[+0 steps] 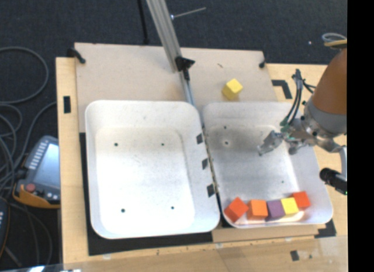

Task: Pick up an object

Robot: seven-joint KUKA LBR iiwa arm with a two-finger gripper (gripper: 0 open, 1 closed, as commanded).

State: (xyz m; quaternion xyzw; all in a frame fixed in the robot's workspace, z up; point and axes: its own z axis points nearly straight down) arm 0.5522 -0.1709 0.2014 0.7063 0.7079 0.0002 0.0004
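Right bin (245, 119): I log five cubes (269, 207) along near wall. Yellow cube (232, 88) on bench. Gripper (273, 143) above bin; grasp state I cannot tell.

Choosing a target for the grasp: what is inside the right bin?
Five blocks line the near wall of the right bin: orange-red, orange, purple, yellow, orange-red. The gripper and arm cover part of the bin's floor.

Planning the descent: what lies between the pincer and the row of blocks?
Bare white bin floor separates the pincer from the row of blocks, seen in the camera view.
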